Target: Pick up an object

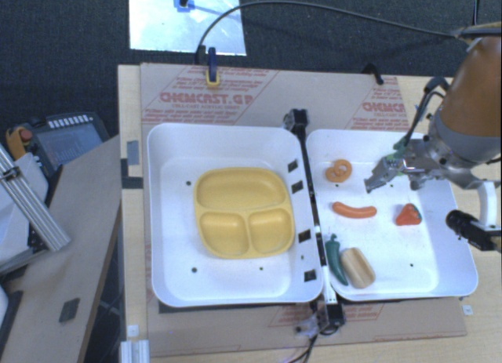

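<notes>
Nothing is lifted yet as far as I can see: every item lies on the floor of the right bin (439, 275), so the pick is all ahead of me. The pretzel-like ring (340, 170) sits near the bin's upper left, the red sausage (354, 211) just below it, the red strawberry-shaped piece (408, 215) to the sausage's right, and the green pepper (334, 259) and tan bread roll (358, 266) lie side by side at the lower left. The yellow divided tray (241, 211) rests in the left bin (169, 197) with nothing on it.

My arm comes in from the right, orange band high, wrist tilted down toward the left. The gripper (382, 175) hangs over the right bin between the ring and the strawberry piece, above the sausage's right end. The jaws look slightly spread with nothing between them, though at this angle I can't be sure. Descent and closing are both left.
</notes>
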You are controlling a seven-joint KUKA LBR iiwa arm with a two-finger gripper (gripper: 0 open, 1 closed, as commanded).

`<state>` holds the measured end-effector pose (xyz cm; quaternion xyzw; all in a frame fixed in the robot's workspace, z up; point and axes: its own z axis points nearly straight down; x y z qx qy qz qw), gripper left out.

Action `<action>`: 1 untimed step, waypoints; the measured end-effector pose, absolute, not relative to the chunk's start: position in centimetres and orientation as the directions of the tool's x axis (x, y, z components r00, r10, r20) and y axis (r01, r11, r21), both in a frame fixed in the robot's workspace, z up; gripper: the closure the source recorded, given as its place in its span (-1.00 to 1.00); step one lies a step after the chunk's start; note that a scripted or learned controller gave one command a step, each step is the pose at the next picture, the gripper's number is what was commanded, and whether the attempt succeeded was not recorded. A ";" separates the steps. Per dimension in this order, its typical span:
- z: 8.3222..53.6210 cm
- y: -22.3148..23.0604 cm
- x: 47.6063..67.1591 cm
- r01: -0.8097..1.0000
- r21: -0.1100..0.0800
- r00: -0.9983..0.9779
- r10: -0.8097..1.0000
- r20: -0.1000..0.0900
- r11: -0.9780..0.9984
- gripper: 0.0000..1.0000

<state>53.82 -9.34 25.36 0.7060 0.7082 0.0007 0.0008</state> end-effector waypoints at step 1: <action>19.2 -9.2 54.1 1.000 -0.002 -0.001 1.000 0.001 0.001 -1.00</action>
